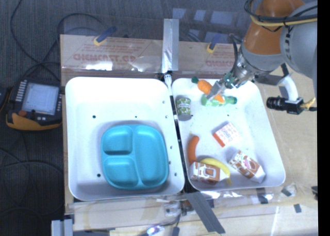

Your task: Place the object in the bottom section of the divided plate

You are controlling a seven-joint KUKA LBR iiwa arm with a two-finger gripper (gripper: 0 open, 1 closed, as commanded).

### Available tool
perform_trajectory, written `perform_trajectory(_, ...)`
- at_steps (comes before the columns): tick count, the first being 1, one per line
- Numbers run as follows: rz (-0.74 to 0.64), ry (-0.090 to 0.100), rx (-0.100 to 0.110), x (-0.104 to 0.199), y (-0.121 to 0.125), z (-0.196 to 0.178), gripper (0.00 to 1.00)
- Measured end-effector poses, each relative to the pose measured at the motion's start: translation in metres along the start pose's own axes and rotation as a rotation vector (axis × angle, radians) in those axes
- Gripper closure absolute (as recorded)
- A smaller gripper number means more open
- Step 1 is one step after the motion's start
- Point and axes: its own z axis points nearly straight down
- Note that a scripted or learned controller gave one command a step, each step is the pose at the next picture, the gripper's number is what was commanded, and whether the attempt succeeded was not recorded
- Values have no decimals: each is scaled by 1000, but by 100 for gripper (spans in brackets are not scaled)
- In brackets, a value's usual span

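Observation:
A teal divided plate [135, 156] lies in the left bin [82, 101], with two small sections on its left and one long section on its right. My gripper [221, 89] is low over the far end of the right bin [268, 127]. It sits right at an orange carrot [205, 85] and a green and orange toy [223, 100]. From this angle it is unclear whether either is held.
The right bin also holds a small can [183, 106], a red and white box [226, 133], a sausage [192, 148], a banana [217, 165] and two cartons [246, 165] near the front. A handheld pendant [33, 103] lies left of the bins.

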Motion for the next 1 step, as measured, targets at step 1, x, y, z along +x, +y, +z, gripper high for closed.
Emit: perform_trajectory(1,-14,5,0,110,6,29,100)
